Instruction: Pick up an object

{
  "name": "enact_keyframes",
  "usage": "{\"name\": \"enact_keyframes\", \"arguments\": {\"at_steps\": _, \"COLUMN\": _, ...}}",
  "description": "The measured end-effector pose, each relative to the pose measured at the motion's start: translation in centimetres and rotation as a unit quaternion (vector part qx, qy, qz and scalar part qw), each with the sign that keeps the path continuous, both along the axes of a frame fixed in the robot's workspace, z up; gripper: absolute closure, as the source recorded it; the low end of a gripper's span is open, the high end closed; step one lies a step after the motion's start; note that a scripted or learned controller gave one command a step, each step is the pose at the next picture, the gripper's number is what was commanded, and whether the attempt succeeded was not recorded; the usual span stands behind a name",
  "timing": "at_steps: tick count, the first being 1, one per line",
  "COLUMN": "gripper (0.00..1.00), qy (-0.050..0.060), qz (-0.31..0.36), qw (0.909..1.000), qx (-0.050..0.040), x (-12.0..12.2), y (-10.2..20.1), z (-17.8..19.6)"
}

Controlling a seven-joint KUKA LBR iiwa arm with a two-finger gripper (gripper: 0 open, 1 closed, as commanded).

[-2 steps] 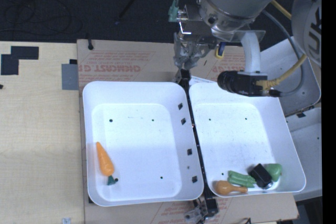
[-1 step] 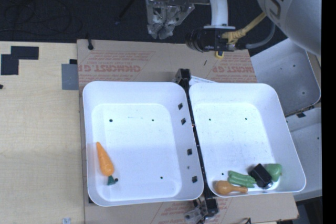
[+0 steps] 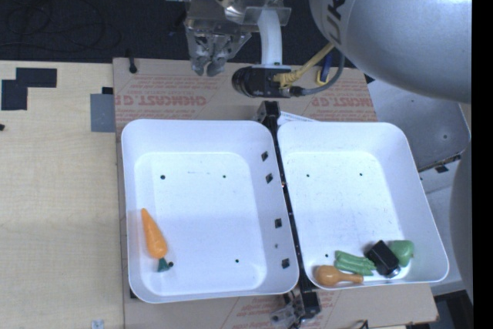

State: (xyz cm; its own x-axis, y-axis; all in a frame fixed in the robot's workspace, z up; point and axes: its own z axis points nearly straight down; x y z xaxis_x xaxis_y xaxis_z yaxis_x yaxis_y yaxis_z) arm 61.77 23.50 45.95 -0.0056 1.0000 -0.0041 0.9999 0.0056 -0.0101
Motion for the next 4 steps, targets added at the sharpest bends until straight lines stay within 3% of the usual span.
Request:
{"name": "enact_keyframes", "arguments": {"at_steps": 1, "gripper": 1.0, "qy": -0.007, "qz": -0.004, "qw": 1.0, "qx": 0.0016, "x": 2.7, "y": -3.7, "z": 8.2}}
{"name": "enact_keyframes", "arguments": {"at_steps": 2, "gripper": 1.0, "qy": 0.0, "qz": -0.001, "qw": 1.0, "qx": 0.0005, "x": 2.6, "y": 1.1, "z": 0.4}}
{"name": "enact_keyframes", "arguments": {"at_steps": 3, "gripper": 1.0, "qy": 0.001, "qz": -0.002, "qw": 1.0, "qx": -0.0006, "x": 2.5, "y": 0.9, "z": -9.1}}
{"name": "enact_keyframes", "arguments": {"at_steps": 4, "gripper": 1.0, "qy": 0.0, "qz": -0.005, "qw": 1.0, "qx": -0.0005, "x": 0.6, "y": -4.7, "z": -12.8}}
